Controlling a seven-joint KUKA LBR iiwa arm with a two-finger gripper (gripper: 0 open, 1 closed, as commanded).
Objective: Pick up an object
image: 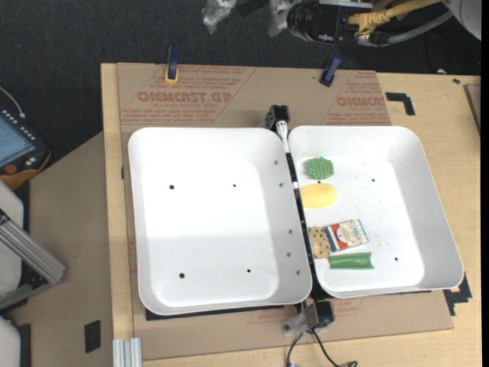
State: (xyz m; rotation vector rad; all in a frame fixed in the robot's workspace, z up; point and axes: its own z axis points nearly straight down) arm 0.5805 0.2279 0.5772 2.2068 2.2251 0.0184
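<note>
The right bin holds several small objects along its left side. A green round bumpy piece lies farthest back, with a yellow lemon-shaped piece just in front of it. Closer to the front lie a small cracker box and a flat green piece. My gripper hangs high at the top of the view, beyond the bench's far edge and well away from both bins. Its two fingers stand wide apart, open, with nothing between them.
The left bin sits beside the right one, the two touching along a central rim. Both rest on a brown board held by blue clamps at the back. Cables and a yellow connector hang near the wrist.
</note>
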